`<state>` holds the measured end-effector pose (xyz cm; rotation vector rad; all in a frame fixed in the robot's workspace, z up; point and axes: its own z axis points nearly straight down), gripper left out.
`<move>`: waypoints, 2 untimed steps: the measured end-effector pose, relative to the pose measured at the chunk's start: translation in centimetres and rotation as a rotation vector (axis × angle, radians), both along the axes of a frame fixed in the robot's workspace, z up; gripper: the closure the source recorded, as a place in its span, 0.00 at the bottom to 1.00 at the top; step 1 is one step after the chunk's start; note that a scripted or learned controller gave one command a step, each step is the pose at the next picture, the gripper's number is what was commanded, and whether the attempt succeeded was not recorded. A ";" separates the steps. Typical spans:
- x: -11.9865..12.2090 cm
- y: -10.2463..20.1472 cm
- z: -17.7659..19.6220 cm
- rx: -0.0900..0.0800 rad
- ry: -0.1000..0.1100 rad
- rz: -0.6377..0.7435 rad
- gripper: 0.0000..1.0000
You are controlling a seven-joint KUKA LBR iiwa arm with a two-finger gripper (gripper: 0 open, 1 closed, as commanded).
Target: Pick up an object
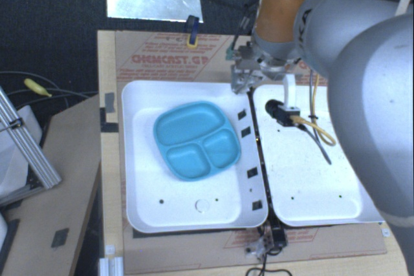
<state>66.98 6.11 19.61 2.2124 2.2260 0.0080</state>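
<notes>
Fingers state: cannot tell, too small and dark against the metal wrist hardware. Gripper (244, 82) sits over the far edge of the bins, right at the seam where the two meet, above the left bin's far right corner. Nothing visible held in it. Above it the orange band (284, 3), then the grey arm (362, 74) running out to the right, covering much of the right shallow white bin (310, 197). Black cable fitting with yellow and grey cables (304, 126) hangs over the right bin's far part. Light blue plastic three-compartment plate (196, 139) lies flat in the middle of the left shallow white bin (139, 203), well apart from the gripper. Bins rest on a brown cardboard sheet (168, 55) on the bench.
</notes>
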 end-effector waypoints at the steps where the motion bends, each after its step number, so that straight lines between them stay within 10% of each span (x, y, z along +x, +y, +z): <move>1: -4.1 2.4 -1.2 -0.001 0.007 -0.001 1.00; 2: -8.1 0.6 -1.2 -0.002 0.008 -0.006 1.00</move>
